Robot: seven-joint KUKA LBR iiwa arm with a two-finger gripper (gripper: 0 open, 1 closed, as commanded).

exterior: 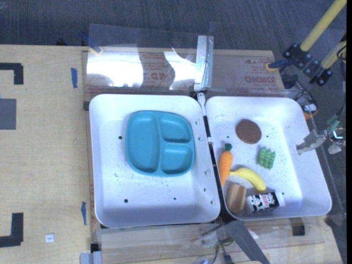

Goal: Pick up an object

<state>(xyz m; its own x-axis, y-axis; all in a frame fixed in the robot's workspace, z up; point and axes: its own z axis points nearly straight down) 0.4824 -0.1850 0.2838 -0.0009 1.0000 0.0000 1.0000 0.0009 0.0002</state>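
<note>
The right bin (pixel 291 114) holds several small objects. A brown round disc (pixel 248 131) lies near its middle, with a green knobbly piece (pixel 267 157) to its lower right. An orange carrot (pixel 225 165) lies along the left wall. A yellow banana (pixel 248 177) rests just below it, over a tan cylinder (pixel 236 197) and a black-and-white carton (pixel 263 201) at the front. My gripper (pixel 322 139) shows partly at the right edge, over the bin's right rim, apart from all the objects.
The left bin (pixel 110 191) holds a blue divided plate (pixel 160 143). A clear plastic sheet (pixel 143 65) and a metal bracket (pixel 203 62) stand behind the bins. Yellow poles with black clamps (pixel 308 59) rise at the upper right.
</note>
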